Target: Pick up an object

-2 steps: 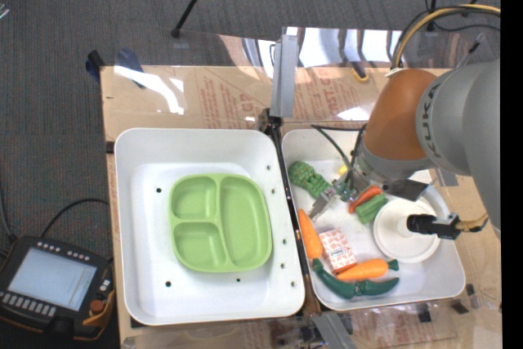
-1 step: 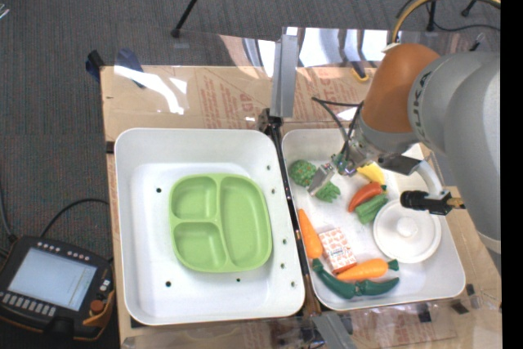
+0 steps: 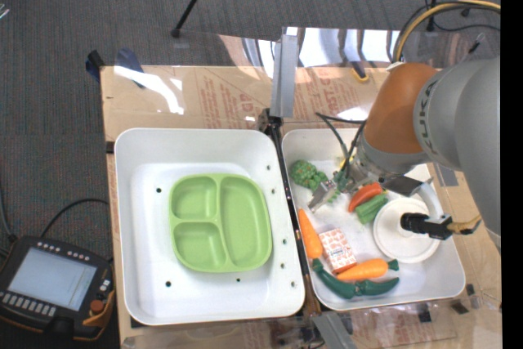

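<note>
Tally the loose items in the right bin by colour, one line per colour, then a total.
Orange: 3, the carrot, the second carrot and the small orange piece.
Green: 3, the broccoli, the long green vegetable and the green piece.
White: 2, the round dish and the small carton.
Total: 8

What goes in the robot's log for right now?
gripper: low in right bin | beside broccoli | holding: can't tell | green plate: left bin
</note>
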Robot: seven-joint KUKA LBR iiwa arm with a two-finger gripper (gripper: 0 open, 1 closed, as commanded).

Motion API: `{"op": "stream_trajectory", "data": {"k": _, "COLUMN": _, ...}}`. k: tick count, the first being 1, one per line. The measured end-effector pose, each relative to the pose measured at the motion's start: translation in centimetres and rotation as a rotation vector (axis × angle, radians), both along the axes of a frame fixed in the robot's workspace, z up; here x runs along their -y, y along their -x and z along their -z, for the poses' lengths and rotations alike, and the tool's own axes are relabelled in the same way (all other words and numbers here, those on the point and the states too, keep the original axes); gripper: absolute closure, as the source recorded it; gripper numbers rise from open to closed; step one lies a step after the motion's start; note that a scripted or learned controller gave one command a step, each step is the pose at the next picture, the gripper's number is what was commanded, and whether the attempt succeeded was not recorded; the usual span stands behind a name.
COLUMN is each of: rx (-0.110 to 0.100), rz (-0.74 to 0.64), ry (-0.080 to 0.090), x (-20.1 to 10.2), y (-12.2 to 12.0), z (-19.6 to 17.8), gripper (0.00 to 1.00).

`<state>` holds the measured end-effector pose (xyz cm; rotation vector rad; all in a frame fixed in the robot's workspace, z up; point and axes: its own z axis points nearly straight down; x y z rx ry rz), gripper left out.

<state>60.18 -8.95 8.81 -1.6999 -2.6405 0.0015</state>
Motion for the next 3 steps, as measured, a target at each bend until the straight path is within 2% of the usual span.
{"op": "stream_trajectory", "data": {"k": 1, "rx": -0.004, "rz": 0.127, "ry": -0.002, "x": 0.1, "y": 1.5, "z": 0.1, "gripper": 0.0}}
{"op": "stream_trajectory", "data": {"k": 2, "rx": -0.001, "rz": 0.201, "ry": -0.001, "x": 0.2, "y": -0.8, "z": 0.1, "gripper": 0.0}}
{"op": "stream_trajectory", "data": {"k": 3, "rx": -0.003, "rz": 0.196, "ry": 0.0, "x": 0.2, "y": -0.9, "z": -0.9, "gripper": 1.0}}
